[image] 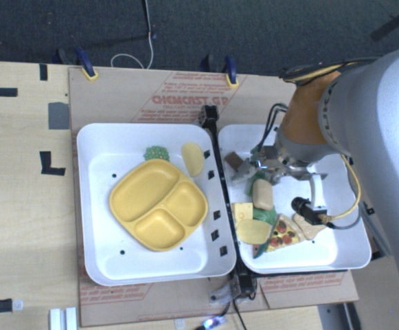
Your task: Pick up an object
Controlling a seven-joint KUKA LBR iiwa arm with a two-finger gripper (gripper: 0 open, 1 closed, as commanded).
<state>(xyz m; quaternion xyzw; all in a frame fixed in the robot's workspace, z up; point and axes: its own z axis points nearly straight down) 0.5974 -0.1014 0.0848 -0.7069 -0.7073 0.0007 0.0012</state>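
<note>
i am hanging my pincer (262,172) low in the right bin (350,253), right over the toy food pile (262,212), because grabbing starts there. i cannot tell how my pincer is set.

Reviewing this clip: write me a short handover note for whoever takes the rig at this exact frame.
End effector: down in the right bin, over the cluster of toy food; grip state not readable from this view.
Right bin: pale oblong piece just below the end effector, yellow pieces, pizza slice, small brown piece.
Left bin: yellow divided plate, green piece, pale yellow piece.
Done: arm positioned over the pile.
Left: nothing visibly lifted; a grasp and lift remain to be confirmed.
</note>
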